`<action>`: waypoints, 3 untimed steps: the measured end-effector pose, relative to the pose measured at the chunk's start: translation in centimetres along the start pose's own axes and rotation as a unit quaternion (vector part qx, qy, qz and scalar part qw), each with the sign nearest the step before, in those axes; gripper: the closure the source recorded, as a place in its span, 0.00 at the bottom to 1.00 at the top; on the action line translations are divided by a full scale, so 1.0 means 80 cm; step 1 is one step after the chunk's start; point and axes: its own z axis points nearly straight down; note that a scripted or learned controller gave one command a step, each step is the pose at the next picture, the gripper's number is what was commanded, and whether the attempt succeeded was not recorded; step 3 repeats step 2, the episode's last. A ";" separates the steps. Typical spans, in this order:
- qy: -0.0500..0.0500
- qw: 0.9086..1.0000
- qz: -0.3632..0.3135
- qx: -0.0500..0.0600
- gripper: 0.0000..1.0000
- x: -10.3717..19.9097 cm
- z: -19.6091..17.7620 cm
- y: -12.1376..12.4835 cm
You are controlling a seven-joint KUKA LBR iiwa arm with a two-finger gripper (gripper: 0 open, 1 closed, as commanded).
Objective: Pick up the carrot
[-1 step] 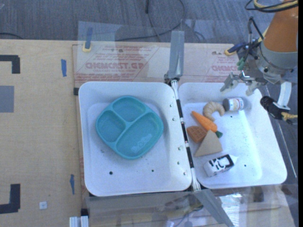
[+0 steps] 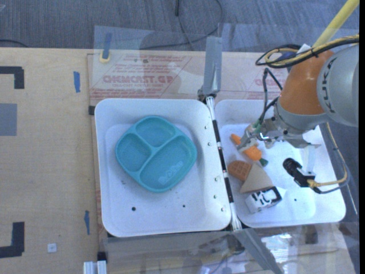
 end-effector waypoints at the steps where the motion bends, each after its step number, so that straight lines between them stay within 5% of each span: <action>1: -0.001 1.000 0.004 -0.002 1.00 -0.006 -0.013 0.000; 2: 0.000 0.994 0.112 0.000 1.00 0.064 -0.114 -0.015; 3: 0.000 0.994 0.112 0.000 1.00 0.064 -0.114 -0.015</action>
